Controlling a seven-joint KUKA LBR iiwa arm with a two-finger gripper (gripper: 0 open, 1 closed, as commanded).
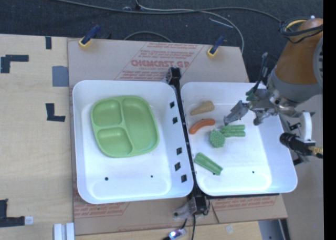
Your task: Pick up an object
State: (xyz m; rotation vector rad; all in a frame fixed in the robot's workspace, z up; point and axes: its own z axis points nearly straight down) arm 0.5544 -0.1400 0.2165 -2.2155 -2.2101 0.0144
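The tool [245,112] hung open and empty over the right bin [273,181], just above a green broccoli piece [224,134]. An orange carrot [201,125], tan bread [202,108] and a green pod [208,163] lay nearby.

In the right bin [273,178], bare floor lies open along the near and right sides. The tan piece [202,108], orange piece [201,125], broccoli [224,134] and green stick [208,163] crowd its left half.
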